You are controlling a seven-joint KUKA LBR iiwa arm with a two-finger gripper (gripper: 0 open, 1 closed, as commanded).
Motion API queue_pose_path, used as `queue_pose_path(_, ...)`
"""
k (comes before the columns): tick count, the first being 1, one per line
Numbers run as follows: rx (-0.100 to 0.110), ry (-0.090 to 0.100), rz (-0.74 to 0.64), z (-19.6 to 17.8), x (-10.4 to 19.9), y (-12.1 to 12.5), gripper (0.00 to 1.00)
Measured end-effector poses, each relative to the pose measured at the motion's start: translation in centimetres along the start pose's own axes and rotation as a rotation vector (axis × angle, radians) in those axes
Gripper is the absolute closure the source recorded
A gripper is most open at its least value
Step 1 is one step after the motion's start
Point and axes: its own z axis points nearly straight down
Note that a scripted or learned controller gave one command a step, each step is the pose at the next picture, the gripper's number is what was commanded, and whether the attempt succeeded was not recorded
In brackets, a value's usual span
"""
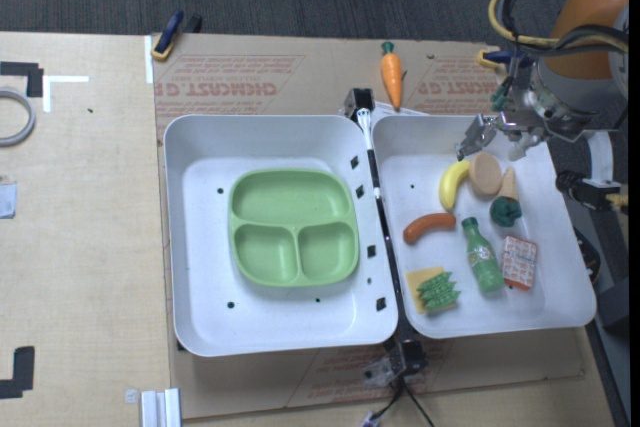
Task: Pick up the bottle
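Note:
The bottle is small, green and clear, with a green cap. It lies in the right bin, in its front half, cap pointing toward the back. My gripper hangs over the back of that bin, above a tan round piece and well behind the bottle. It is open, with nothing between its fingers.
Around the bottle lie a red-and-white packet, a dark green toy, a sausage, a banana and a yellow wedge with a green toy. The left bin holds a green divided plate. A carrot lies behind the bins.

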Motion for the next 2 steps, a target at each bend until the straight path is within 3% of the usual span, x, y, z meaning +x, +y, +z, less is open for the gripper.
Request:
queue_pose_path(1, 0.0, 0.0, -0.181, 10.56, -1.94, -8.91, 0.0)
queue_pose_path(2, -0.001, -0.001, -0.179, 9.6, -1.99, -8.87, 1.0)
